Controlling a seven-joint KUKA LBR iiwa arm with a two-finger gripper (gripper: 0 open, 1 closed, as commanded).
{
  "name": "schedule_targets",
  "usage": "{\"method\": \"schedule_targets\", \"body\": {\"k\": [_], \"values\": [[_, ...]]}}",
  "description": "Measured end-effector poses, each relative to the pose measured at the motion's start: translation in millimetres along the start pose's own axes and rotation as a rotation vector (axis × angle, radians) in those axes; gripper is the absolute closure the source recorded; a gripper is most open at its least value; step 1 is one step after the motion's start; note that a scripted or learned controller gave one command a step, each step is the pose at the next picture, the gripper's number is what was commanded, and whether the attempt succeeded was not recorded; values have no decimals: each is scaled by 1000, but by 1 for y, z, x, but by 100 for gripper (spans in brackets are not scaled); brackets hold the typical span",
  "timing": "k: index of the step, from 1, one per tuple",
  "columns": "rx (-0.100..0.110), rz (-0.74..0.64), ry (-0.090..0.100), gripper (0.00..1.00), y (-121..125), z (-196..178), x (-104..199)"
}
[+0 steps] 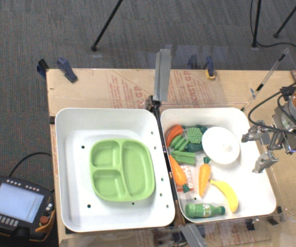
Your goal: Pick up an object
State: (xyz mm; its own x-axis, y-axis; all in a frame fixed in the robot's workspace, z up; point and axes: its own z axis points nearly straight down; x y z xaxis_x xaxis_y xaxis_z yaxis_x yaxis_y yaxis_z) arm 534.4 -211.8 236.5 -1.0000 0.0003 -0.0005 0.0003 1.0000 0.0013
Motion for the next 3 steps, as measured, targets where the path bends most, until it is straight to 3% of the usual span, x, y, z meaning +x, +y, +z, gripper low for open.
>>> {"method": "schedule_targets", "body": {"k": [1, 2, 3], "values": [[-5, -73, 12, 0, 34, 142, 31], [12, 78, -18, 0, 94, 145, 32], [4, 222, -18, 0, 128, 146, 39]]}}
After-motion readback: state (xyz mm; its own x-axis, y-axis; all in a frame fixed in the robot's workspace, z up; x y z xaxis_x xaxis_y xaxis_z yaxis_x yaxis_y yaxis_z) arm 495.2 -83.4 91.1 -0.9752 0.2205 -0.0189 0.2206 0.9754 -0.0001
